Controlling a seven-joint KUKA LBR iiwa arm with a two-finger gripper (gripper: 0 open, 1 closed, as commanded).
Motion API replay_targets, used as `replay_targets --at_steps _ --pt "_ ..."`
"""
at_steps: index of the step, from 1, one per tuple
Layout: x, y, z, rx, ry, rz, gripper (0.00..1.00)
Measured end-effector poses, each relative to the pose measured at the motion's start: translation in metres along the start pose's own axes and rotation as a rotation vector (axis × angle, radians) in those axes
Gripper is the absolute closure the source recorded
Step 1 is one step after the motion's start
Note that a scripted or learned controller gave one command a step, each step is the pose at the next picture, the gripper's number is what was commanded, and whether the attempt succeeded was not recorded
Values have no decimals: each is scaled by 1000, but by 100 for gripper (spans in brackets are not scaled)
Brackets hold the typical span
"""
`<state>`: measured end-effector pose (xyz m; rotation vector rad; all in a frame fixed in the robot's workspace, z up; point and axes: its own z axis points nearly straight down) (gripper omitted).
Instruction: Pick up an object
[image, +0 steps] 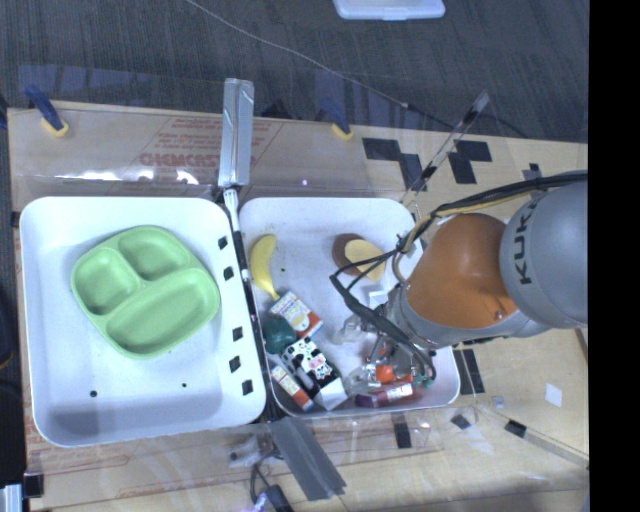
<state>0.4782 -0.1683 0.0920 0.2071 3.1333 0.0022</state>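
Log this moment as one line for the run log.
arm over right bin | claw low among clutter | banana untouched | green plate in left bin

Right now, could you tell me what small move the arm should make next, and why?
Probably a short descent: the tool hangs low over the right bin's clutter near its lower right corner, by a small orange item, with nothing visibly held.

I see the green three-compartment plastic plate (146, 290) lying in the left white bin (60, 400). In the right white bin (300, 212), the yellow banana (262, 264) lies by the left wall, with small printed cartons (300, 355) just below it. The grey arm (480, 275) hangs over that bin's right half.
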Motion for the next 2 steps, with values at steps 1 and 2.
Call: replay_targets --at_steps 1,2 --pt "-12 61 -4 23 -11 136 0" --pt "-90 76 -34 2 -3 110 0"
